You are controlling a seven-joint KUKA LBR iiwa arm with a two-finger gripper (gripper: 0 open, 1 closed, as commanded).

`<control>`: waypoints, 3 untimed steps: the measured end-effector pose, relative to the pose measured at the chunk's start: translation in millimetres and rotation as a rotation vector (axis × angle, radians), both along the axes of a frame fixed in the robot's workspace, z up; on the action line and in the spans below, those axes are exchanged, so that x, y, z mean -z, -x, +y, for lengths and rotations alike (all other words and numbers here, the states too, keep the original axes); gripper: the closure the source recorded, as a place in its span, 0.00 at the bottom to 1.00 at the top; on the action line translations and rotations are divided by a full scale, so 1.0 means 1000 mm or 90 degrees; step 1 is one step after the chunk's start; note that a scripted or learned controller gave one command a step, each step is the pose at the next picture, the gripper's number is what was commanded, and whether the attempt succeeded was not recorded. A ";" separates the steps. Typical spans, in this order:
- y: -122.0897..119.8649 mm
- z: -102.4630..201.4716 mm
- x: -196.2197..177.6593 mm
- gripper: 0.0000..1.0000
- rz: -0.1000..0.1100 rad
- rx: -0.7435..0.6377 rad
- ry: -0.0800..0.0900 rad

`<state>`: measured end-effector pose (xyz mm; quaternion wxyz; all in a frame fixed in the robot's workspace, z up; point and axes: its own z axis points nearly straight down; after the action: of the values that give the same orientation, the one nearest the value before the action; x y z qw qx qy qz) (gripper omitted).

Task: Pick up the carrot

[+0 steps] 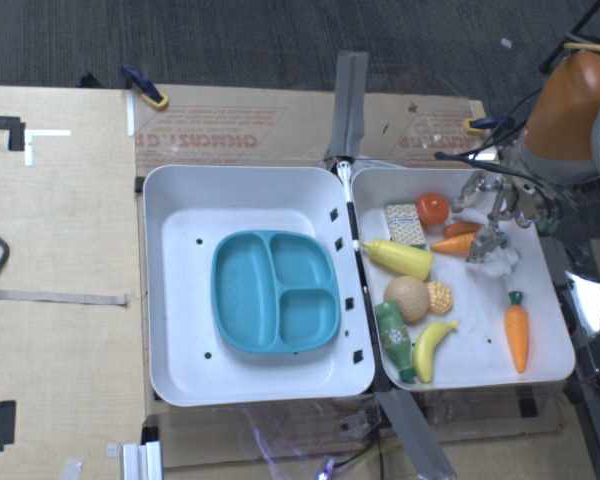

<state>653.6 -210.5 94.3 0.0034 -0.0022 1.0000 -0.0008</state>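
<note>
The carrot (517, 336), orange with a small green top, lies lengthwise near the right wall of the right bin (480, 370), towards its front. My gripper (490, 244) hangs low over the back of that bin, behind the carrot and apart from it. Just left of the gripper lies a second orange, tapered piece (454, 241), close to or touching it. The metal of the wrist hides the gripper's tip.
The right bin also holds a red tomato (432, 208), a speckled box (405, 224), a yellow bottle (398, 257), a beige ball (408, 298), corn (439, 295), a banana (432, 346) and a green bottle (393, 340). In the left bin (170, 268) sits a blue divided plate (277, 290).
</note>
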 end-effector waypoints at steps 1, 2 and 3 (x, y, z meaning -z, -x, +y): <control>0.049 0.022 0.000 0.00 0.001 0.093 -0.001; 0.060 0.082 0.001 0.00 0.002 0.044 -0.001; 0.102 0.048 0.001 0.00 0.002 0.100 -0.001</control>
<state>551.5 -162.4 93.0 0.0020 0.0763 0.9971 -0.0002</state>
